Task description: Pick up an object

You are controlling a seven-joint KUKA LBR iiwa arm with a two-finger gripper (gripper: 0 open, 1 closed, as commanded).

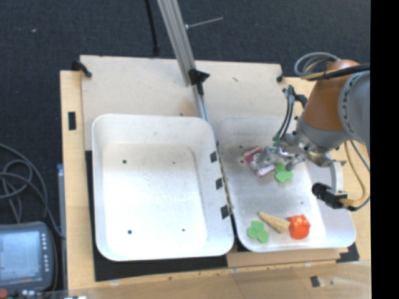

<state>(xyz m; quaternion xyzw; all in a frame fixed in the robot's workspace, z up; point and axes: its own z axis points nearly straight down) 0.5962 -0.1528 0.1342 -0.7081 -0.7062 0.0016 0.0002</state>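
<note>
My gripper (278, 159) hangs low over the middle of the right bin (324, 229), reaching in from the right. Just to its left lies a pink and silver object (255, 159), touching or very close to the fingertips. A green piece (284, 175) sits directly under or beside the gripper. Near the bin's front lie a green clover-shaped piece (257, 232), a tan cone (273, 222) and a red object (299, 227). I cannot see anything held between the fingers.
The left bin (156, 185) stands beside the right one, sharing a divider edge (222, 185). A metal pole (177, 36) slants up from the back of the bench. A screen (22, 254) sits off the bench at lower left.
</note>
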